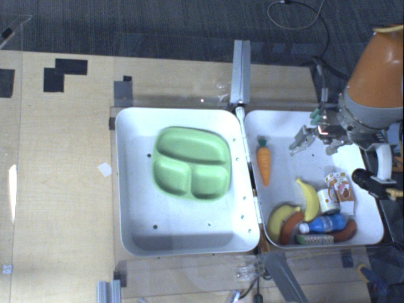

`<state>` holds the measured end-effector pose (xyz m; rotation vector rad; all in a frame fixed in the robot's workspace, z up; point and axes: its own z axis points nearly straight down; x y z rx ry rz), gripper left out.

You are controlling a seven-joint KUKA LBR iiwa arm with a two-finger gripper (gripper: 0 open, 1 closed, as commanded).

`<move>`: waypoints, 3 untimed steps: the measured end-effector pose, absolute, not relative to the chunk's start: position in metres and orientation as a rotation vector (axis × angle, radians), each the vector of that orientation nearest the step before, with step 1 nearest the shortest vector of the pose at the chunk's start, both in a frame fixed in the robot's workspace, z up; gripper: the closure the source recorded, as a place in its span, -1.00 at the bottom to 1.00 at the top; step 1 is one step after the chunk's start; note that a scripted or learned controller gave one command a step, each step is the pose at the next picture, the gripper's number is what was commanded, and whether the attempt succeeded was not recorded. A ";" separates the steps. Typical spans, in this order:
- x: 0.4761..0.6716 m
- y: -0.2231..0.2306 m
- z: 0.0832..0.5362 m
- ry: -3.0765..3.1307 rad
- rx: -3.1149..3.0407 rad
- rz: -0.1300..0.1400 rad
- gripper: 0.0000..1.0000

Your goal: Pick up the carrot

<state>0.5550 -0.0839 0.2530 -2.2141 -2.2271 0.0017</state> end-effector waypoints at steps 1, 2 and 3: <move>0.592 -0.082 0.101 -2.407 -2.018 0.000 -1.00; 0.594 -0.082 0.110 -2.409 -2.017 -0.002 1.00; 0.637 -0.034 0.234 -2.213 -2.232 -0.001 1.00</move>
